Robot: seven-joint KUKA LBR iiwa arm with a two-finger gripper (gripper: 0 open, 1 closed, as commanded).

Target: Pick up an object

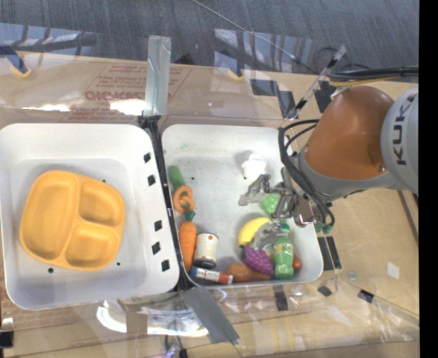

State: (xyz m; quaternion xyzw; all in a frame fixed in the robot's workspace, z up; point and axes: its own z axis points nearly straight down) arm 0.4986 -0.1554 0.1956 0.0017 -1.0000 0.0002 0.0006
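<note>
We judge the banana (251,230) in the right bin (211,148), just beside our gripper (277,209), light, stiff and slippery, best pinched across its middle, though whether we're open we cannot tell.

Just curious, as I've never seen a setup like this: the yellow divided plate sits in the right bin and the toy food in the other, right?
Not quite. The camera view shows the yellow divided plate in the left bin; the toy food lies in the other, right bin.

Divided plate (73,219) in left bin (10,148)
</note>
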